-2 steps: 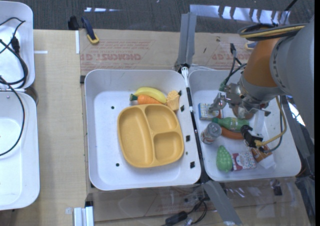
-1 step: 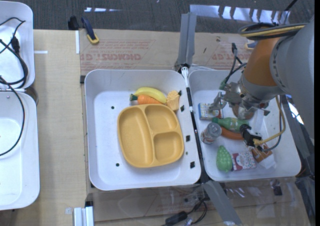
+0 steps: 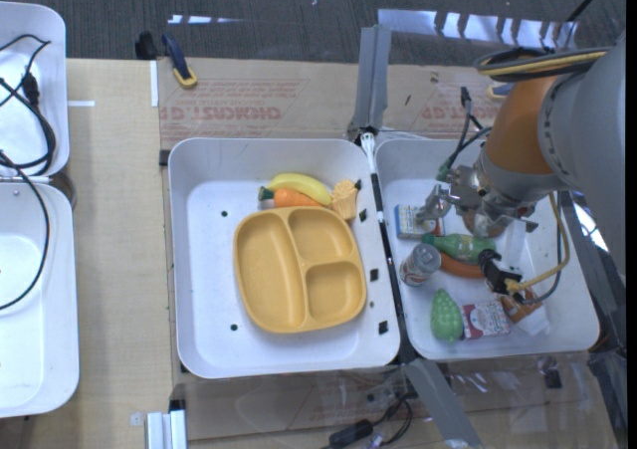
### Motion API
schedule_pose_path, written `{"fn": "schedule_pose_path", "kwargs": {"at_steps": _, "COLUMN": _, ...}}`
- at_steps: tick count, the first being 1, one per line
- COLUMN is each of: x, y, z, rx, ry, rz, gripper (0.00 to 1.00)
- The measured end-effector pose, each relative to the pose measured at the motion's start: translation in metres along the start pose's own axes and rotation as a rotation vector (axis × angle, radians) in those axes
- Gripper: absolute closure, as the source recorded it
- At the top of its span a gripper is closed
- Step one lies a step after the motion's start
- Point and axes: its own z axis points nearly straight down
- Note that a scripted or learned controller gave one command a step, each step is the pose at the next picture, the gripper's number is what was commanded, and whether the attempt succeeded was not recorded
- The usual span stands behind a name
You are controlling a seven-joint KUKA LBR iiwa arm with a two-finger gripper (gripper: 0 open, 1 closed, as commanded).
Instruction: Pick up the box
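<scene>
Here, the gripper (image 3: 450, 204) low in the right bin (image 3: 567, 333), just beside the box (image 3: 411, 221) lying flat near the divider, its grip on anything impossible to make out, can (image 3: 420, 264) and green bottle (image 3: 458, 244) close by, yellow tray (image 3: 301, 269) in the left bin (image 3: 199, 268).

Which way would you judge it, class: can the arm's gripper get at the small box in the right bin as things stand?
Probably yes. The gripper hangs just right of the box, whose top lies uncovered; the green bottle and can crowd its lower side.
</scene>
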Motion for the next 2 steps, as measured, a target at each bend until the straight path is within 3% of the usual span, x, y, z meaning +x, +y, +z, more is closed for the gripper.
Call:
{"fn": "schedule_pose_path", "kwargs": {"at_steps": 1, "x": -0.005, "y": 0.001, "z": 0.000, "rx": 0.001, "ry": 0.003, "rz": -0.021, "gripper": 0.00}}
{"fn": "schedule_pose_path", "kwargs": {"at_steps": 2, "x": 0.005, "y": 0.027, "z": 0.001, "rx": 0.005, "ry": 0.000, "rz": -0.082, "gripper": 0.00}}
